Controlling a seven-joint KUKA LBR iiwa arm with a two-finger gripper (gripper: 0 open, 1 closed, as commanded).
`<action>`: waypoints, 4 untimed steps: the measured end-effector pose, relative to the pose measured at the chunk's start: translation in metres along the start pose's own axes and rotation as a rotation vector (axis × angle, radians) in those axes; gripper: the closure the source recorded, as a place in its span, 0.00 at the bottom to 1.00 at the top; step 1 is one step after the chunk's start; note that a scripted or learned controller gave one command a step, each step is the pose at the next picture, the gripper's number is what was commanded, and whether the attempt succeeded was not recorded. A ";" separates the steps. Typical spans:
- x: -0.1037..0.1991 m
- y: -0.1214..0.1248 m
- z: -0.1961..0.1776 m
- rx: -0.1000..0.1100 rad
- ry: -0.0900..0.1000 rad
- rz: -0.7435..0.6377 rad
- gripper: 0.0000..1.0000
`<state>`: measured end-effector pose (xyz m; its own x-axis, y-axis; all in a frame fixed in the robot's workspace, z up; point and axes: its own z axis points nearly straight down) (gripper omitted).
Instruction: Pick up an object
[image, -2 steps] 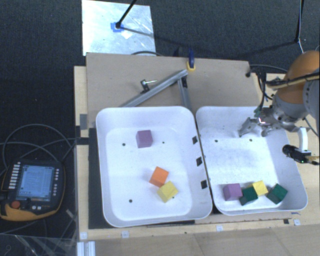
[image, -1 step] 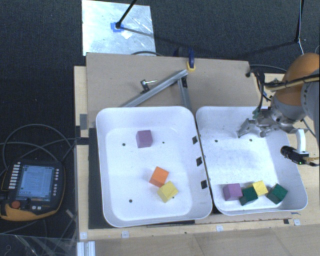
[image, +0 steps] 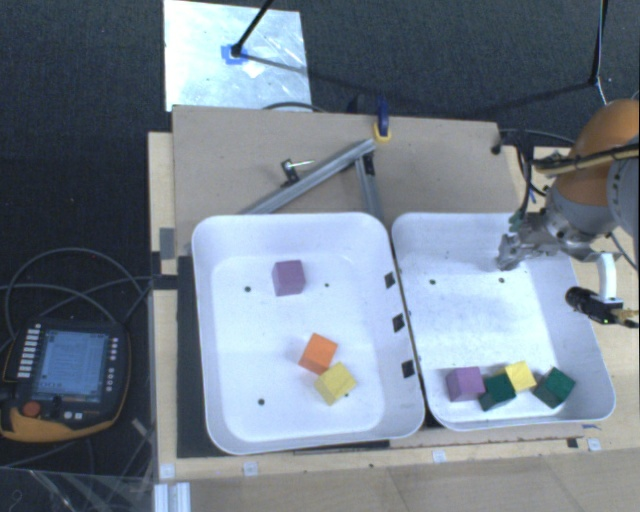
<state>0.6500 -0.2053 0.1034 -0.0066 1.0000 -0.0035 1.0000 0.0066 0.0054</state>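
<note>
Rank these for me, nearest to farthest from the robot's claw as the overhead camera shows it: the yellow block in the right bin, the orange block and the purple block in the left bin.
Measured from the gripper at the right bin's far side:
1. Yellow block, near edge of the right bin.
2. Orange block, middle of the left bin.
3. Purple block, far part of the left bin; close to the orange one's range, but slightly farther.

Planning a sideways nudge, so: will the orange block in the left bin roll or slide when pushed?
The orange block looks flat-faced, so it probably slides rather than rolls. It touches the yellow block, which would likely get shoved along. It seems rigid, unlikely to deform.
</note>
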 end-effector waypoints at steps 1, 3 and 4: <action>-0.004 0.003 -0.045 -0.002 0.001 0.003 1.00; -0.005 0.006 -0.119 0.000 0.002 0.002 1.00; 0.034 -0.009 -0.121 0.005 0.004 -0.001 1.00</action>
<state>0.6404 -0.1706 0.2238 -0.0080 1.0000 0.0006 1.0000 0.0080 0.0007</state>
